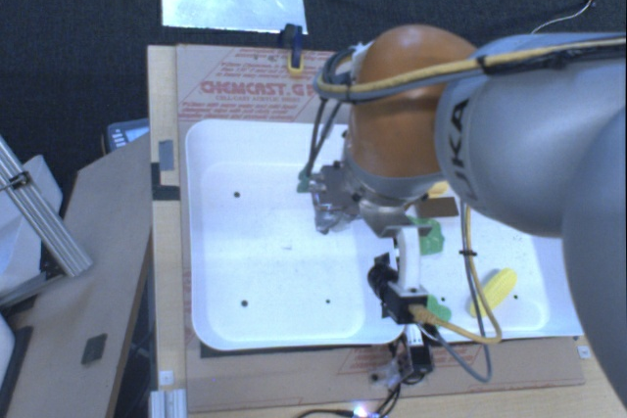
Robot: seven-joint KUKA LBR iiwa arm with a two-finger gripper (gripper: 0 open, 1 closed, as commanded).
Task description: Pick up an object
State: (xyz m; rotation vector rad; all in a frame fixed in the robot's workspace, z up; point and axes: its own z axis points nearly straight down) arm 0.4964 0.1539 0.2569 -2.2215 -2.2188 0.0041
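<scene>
My gripper (326, 216) hangs over the right side of the left white bin (211, 240), just below the orange wrist band (402, 103). Nothing shows beneath it on the bin floor. In the right bin (549, 313) lie a yellow object (496, 289), a green object (429, 238) and a brown piece (442, 208), all to the right of the gripper. The big grey arm hides most of that bin.
A small green bit (438, 312) lies by the cable bundle (402, 299) at the divide between the bins. A cardboard sheet (245, 83) lies under the bins. A blue and yellow clamp (292, 49) stands at the back. Metal rails (39, 220) sit left.
</scene>
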